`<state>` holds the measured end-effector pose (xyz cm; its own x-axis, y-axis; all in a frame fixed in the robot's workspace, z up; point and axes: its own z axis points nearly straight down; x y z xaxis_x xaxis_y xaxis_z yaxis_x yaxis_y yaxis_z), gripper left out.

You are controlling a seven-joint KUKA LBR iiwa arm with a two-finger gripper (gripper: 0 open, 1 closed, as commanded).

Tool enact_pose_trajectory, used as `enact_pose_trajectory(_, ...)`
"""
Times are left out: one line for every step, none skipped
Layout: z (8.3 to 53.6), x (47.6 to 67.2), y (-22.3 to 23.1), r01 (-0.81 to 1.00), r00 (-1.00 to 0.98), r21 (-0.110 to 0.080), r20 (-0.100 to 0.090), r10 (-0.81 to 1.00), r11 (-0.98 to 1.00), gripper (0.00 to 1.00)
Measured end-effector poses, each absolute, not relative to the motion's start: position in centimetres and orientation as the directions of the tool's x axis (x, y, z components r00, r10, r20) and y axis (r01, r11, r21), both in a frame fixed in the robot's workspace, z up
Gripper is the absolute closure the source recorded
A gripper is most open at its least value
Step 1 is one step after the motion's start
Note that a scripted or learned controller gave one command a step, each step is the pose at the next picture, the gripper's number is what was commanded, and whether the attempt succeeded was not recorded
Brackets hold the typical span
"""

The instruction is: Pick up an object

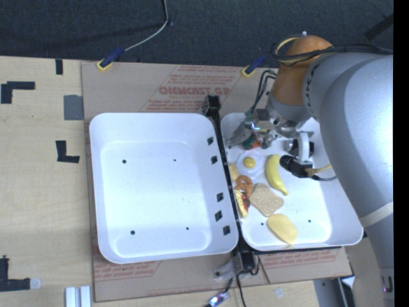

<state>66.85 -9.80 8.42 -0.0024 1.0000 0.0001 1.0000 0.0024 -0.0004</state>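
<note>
The right bin (pixel 319 210) holds several toy foods. A fried egg (pixel 249 163) lies near its far left corner, with a yellow banana (pixel 276 174) just to its right. Closer to the front are a brown pretzel (pixel 243 184), a tan bread slice (pixel 266 199), a red-and-yellow piece (pixel 241 202) against the left wall, and a yellow lemon-like lump (pixel 282 228). My gripper (pixel 248 137) hangs over the far left part of this bin, just beyond the egg. The wrist and cables hide what is beneath it. I see nothing held.
The left white bin (pixel 153 184) sits beside the right one, with black clips (pixel 220 197) along the shared wall. Both rest on a cardboard sheet (pixel 185 88). The bulky grey arm (pixel 358 126) covers the right bin's far right side.
</note>
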Motion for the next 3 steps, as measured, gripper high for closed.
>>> enact_pose_trajectory(8.5, 60.3, -9.5, 1.000, 0.000, -0.003, -0.001, 1.000, 0.000, 0.00)
enact_pose_trajectory(8.5, 62.9, -11.1, 1.000, -0.002, 0.001, 0.000, 1.000, 0.002, 0.00)
enact_pose_trajectory(8.4, 67.0, -10.9, 1.000, -0.002, 0.002, 0.000, 1.000, 0.002, 0.00)
